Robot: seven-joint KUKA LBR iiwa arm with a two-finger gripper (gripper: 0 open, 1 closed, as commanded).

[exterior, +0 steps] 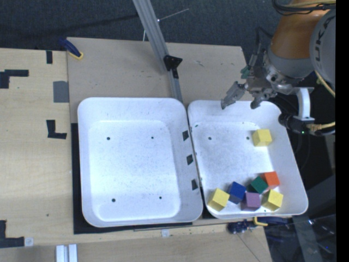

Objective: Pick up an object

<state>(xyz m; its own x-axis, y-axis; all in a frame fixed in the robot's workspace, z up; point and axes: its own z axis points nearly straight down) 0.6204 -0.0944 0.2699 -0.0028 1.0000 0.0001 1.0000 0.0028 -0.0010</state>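
Observation:
My gripper (240,101) hangs over the far edge of the right bin (229,157), fingers spread open with nothing between them. A lone yellow cube (262,137) lies in that bin, a short way toward the near side and right of the gripper. Along the bin's near edge sits a cluster: a yellow cube (219,198), a blue cube (237,191), a purple cube (252,200), a green cube (258,185), an orange cube (271,178) and another yellow cube (274,200).
The left bin (131,160) lies beside the right one, their rims touching. A slanted metal pole (158,37) with a black clamp runs down to the gap between the bins. A blue and yellow tool (71,48) lies on the bench at far left.

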